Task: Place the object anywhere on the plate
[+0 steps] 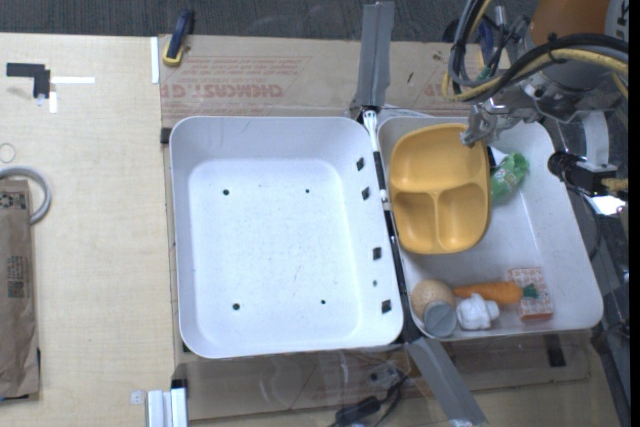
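The gripper is hovering over the yellow plate's far-right rim in the right bin; its grip state is indiscernible. It should be releasing centrally.

Brown paper bag at bench's left edge; blue-yellow tool above left bin.
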